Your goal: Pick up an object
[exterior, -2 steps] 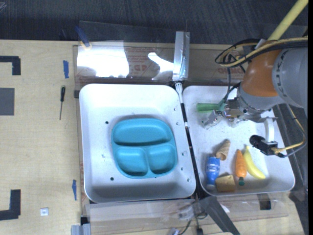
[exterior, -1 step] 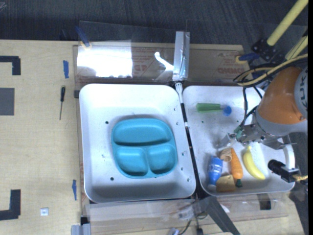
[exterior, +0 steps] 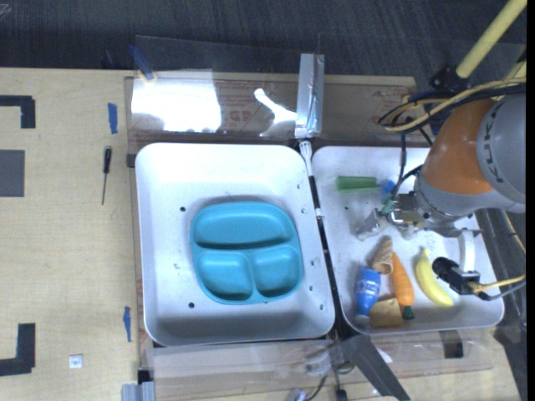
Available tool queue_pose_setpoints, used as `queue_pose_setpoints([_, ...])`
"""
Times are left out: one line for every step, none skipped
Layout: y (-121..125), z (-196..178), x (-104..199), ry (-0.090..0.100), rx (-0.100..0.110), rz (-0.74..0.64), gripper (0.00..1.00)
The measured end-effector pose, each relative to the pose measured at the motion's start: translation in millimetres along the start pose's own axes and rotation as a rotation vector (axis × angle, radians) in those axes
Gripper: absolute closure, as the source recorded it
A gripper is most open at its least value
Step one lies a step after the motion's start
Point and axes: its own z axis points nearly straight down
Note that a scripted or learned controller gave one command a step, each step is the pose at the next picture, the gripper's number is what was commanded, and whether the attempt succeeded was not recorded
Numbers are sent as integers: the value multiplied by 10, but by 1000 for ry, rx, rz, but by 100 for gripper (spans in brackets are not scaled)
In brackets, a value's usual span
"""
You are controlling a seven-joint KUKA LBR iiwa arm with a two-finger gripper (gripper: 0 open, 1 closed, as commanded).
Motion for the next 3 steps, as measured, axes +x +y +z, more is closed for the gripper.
queue_pose_setpoints([-499, -140, -45, 4, 10, -139, 0])
queue_pose_setpoints([-736, -44, 197, -6, -26, -140, 0])
queue_pose_setpoints([-743, -134, 203, -4, -22, -141, 100])
